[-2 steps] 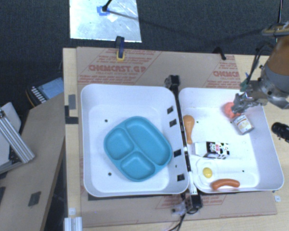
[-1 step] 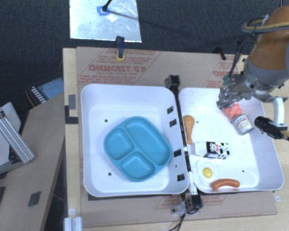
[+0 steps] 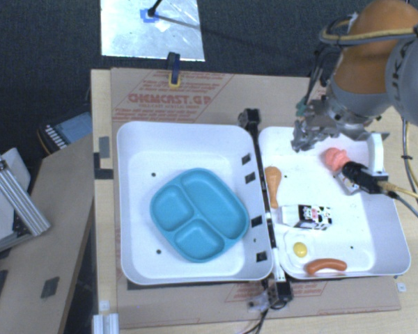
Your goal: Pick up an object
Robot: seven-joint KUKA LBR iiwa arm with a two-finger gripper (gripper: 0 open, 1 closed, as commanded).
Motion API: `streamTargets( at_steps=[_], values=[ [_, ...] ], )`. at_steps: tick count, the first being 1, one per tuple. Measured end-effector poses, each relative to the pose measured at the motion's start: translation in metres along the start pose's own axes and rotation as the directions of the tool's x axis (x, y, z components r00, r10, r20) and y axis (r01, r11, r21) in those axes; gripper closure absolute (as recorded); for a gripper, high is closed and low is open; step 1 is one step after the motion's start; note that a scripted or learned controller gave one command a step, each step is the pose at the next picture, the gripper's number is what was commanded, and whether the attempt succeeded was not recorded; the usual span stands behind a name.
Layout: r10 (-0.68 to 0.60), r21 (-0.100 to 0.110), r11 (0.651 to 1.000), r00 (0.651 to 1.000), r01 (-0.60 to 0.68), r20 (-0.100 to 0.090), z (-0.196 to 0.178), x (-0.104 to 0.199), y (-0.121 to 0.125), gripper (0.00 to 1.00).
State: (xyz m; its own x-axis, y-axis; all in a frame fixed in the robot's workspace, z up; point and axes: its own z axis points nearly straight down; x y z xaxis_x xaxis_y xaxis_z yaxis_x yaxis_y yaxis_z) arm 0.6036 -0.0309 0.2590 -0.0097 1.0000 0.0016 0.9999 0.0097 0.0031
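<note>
My gripper (image 3: 302,142) hangs over the far left part of the right bin (image 3: 386,218), with nothing seen in it. A pink toy (image 3: 334,157) lies just to its right. A tan drumstick-shaped toy (image 3: 272,184) lies below the gripper, against the bin's left wall. Nearer the front are a small black-and-white carton (image 3: 311,216), a fried-egg toy (image 3: 299,248) and an orange sausage (image 3: 325,264).
The left bin (image 3: 136,152) holds a blue divided plate (image 3: 198,214). A black divider (image 3: 258,179) runs between the two bins. The grey arm with its orange band (image 3: 376,26) enters from the upper right, above the right bin's far edge.
</note>
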Motion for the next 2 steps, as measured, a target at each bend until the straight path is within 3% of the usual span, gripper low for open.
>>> streamTargets(
  at_steps=[2],
  values=[
    [0.0, 0.0, 1.0, 1.0, 0.0, 0.0, 0.003, 0.103, 0.016, 1.0]
  ],
)
